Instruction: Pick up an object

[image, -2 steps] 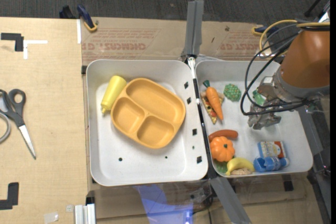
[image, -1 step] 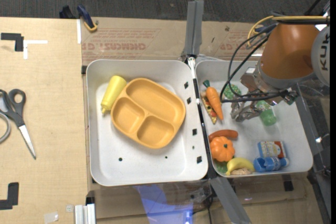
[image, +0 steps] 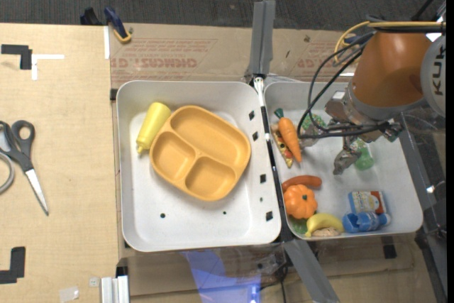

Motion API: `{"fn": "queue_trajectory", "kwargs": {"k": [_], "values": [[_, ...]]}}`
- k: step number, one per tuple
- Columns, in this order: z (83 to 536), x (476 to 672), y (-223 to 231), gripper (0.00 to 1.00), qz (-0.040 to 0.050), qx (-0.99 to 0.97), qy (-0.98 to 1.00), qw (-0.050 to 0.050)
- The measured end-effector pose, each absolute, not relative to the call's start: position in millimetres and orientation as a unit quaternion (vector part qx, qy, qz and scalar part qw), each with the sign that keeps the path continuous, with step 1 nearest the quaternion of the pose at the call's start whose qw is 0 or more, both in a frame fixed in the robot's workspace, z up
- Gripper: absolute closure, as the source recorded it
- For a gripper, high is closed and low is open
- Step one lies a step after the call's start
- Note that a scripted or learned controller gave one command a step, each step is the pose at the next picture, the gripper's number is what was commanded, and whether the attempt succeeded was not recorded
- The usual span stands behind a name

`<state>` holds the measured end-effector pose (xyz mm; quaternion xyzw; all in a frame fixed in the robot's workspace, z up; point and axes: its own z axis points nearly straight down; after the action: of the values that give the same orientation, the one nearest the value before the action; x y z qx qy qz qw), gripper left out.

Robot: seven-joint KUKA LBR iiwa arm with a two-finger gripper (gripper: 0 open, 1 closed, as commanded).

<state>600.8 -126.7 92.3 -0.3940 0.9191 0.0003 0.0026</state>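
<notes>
My gripper (image: 346, 158) hangs low over the middle of the right bin (image: 404, 223), under the orange wrist band. A green object (image: 364, 157) lies right beside it on the right, partly hidden by it. West of the gripper lies a carrot (image: 287, 136) by the bin's left wall. Toward the front sit a red pepper (image: 303, 182), a small orange pumpkin (image: 300, 201), a banana (image: 323, 223) and a blue pouch (image: 366, 211). I see nothing held in the gripper.
The left bin (image: 142, 223) holds a yellow divided plate (image: 201, 152) and a yellow bottle (image: 152, 125). Scissors (image: 25, 160) lie on the bench at far left. A grey divider post (image: 262, 35) stands between the bins at the back, and cables (image: 323, 92) trail off the arm.
</notes>
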Motion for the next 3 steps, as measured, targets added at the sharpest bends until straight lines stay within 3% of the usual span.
{"fn": "queue_trajectory", "kwargs": {"k": [1,2,3], "values": [[94,629.2,-158,0.00,-0.0011,-0.440,0.898,0.004],[105,630.8,-158,1.00,-0.0016,-0.438,0.899,0.008],[105,630.7,-158,0.00,-0.0014,-0.438,0.899,0.007]]}}
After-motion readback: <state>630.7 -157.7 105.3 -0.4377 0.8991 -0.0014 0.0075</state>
